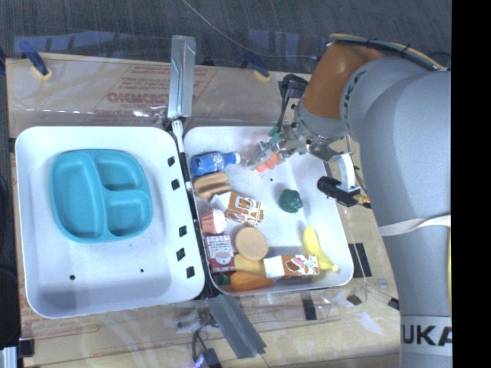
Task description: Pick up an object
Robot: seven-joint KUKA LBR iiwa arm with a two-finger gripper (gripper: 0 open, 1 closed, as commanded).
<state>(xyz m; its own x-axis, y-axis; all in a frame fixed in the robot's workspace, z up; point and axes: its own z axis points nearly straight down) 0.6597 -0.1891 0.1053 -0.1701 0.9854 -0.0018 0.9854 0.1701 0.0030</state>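
Two white bins [31, 205] share the bench; the gripper [270, 156], finger state indeterminate, hangs over the right bin's upper part, bottle [213, 162] just left, lying crosswise.

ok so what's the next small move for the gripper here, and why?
Probably a short straight descent. The gripper sits at the back of the right bin, over a small orange-red item, with the blue bottle and green lump standing apart. Whether anything is gripped is not clear from this angle.
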